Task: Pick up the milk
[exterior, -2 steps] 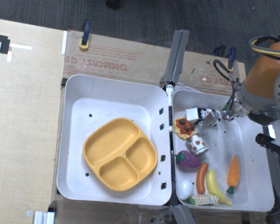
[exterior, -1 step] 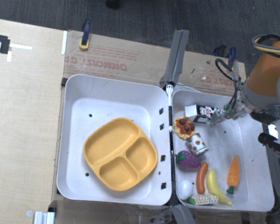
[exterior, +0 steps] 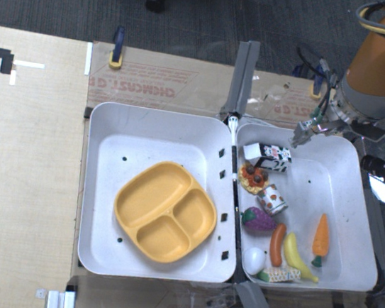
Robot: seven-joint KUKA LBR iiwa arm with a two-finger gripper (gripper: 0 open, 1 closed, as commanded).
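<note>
From my feed, the small black-and-white cow-print milk carton (exterior: 269, 154) lies on its side at the upper left of the right white bin (exterior: 355, 217), touching a little pizza toy (exterior: 253, 178) below it. Purple grapes (exterior: 260, 221), a carrot (exterior: 320, 237) and a banana (exterior: 297, 255) sit lower down. The left bin (exterior: 104, 172) holds a yellow divided plastic tray (exterior: 165, 212). The hand (exterior: 304, 133) hovers near the carton's upper right; I can't tell its grip.

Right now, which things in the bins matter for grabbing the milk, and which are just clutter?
For the job: milk carton, claw.

Clutter: yellow divided plate, pizza slice, can, grapes, hot dog, banana, carrot, egg.
</note>
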